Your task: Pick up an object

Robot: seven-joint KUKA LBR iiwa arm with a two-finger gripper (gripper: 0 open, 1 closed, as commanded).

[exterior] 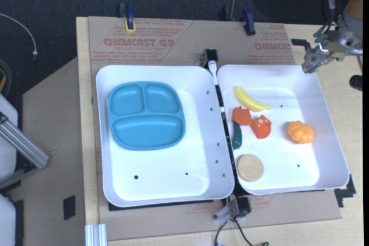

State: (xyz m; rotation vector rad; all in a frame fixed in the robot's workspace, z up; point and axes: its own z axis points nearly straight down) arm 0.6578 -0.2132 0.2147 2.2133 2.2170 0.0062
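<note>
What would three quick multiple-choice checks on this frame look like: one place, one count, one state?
1. Where does the blue divided plate lie?
A left bin
B right bin
C bare bench

2. How many items lie in the right bin?
A three
B six
C nine

3. Where is the pincer?
A deep in the left bin
B over the right bin's far right corner
C resting on the plate

Key: 1 A, the plate fills the left bin. 2 B: banana, two red pieces, green piece, orange fruit, tan disc. 3 B, it hangs by that corner, nothing seen in it.

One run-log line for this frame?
hand: above right bin far corner | holding: nothing visible | banana, orange: untouched
</note>
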